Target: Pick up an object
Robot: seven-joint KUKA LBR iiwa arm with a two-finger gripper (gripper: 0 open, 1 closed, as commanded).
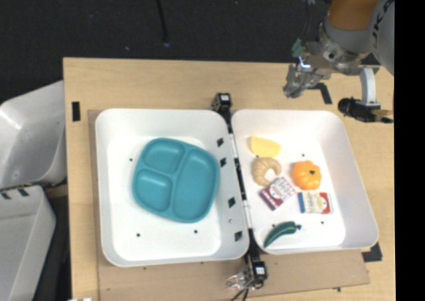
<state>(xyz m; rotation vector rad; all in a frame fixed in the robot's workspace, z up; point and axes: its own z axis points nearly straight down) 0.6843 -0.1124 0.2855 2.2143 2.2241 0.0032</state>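
Above right bin's (355, 160) far rim: gripper (300, 86) blurred | arm (358, 0) cropped

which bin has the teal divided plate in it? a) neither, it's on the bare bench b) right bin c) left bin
c: the teal divided plate lies flat in the left bin, while the right bin has the small food items.

The arm (358, 0) reaches in from the upper right corner, its orange band sitting above a grey wrist (342, 44). The wrist slants down and to the left, ending in the claw (297, 87), which points downward. The claw is small and dark against the wood, its tips close together and carrying nothing.
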